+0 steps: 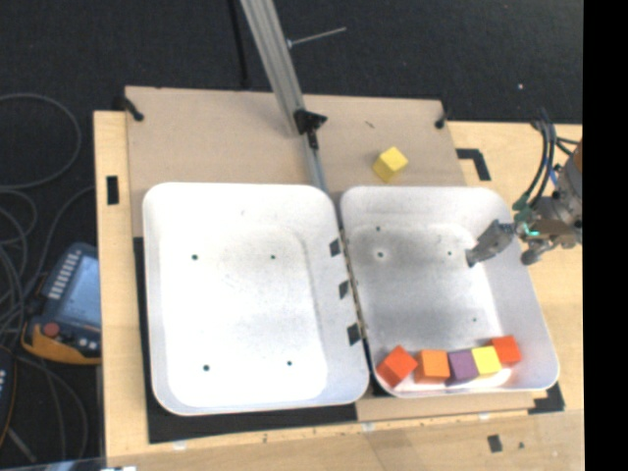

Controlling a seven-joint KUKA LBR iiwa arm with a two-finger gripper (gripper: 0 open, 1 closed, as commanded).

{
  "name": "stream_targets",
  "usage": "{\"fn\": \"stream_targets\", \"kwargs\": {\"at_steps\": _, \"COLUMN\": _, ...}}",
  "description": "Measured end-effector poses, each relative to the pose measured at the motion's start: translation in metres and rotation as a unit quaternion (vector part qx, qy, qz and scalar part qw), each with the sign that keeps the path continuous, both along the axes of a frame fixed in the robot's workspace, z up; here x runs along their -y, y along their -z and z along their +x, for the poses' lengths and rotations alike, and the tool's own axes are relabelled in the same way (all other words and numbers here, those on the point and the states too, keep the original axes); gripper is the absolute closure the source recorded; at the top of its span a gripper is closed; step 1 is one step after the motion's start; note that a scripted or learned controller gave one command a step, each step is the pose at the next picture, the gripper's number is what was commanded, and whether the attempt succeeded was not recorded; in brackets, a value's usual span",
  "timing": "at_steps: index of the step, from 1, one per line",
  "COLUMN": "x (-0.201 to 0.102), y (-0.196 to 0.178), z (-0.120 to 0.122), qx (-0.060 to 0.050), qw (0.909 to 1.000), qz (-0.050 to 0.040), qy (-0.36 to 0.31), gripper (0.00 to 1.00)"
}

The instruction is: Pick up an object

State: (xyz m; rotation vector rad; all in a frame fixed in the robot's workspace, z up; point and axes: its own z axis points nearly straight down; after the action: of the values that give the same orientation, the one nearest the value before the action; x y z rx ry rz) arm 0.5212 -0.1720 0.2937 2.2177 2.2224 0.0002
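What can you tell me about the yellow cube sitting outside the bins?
The yellow cube is a small block, plain on the faces that show, turned a little askew to the bench edges. It rests alone on the tan board behind the right bin, just beyond that bin's back rim, touching nothing else. Its material is too small to judge.

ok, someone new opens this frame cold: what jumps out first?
Probably the row of colored blocks packed along the near edge of the right bin: red-orange, orange, purple, yellow, red-orange. Next, the lone yellow cube sitting outside the bins on the board behind them. The gripper hangs over the right bin's far right corner, well away from the blocks, with nothing visible between its fingers.
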Motion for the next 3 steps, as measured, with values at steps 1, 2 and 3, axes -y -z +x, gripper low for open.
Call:
{"fn": "stream_targets", "kwargs": {"at_steps": 1, "x": -0.09, "y": -0.119, "z": -0.024, "qx": 0.005, "qw": 1.0, "qz": 0.0004, "qy": -0.003, "gripper": 0.0}}
{"fn": "stream_targets", "kwargs": {"at_steps": 2, "x": -0.073, "y": -0.157, "z": -0.037, "qx": 0.003, "qw": 1.0, "qz": -0.0004, "qy": 0.002, "gripper": 0.0}}
{"fn": "stream_targets", "kwargs": {"at_steps": 3, "x": -0.046, "y": -0.182, "z": -0.037, "qx": 0.002, "qw": 1.0, "qz": -0.0009, "qy": 0.002, "gripper": 0.0}}
